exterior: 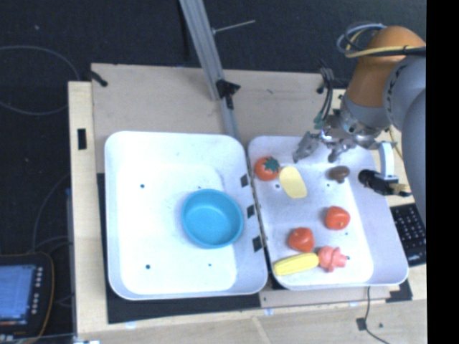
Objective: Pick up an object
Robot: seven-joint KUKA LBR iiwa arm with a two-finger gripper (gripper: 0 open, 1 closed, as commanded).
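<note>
My gripper (320, 147) hangs over the far end of the right bin (384, 260), its fingers spread open with nothing between them. Just below it lie a pale yellow piece (292, 182) and a small brown object (338, 172). A red tomato with a green top (267, 168) sits to the gripper's left, near the bin's far left corner. Further toward the front are an orange-red fruit (337, 217), a red piece (301, 239), a yellow banana-like object (295, 264) and a pink toy (331, 258).
The left bin (143, 156) holds a blue bowl (211, 218) near its right side. A grey metal pole (204, 45) slants up from between the bins' far ends. A keyboard (410, 231) lies right of the right bin.
</note>
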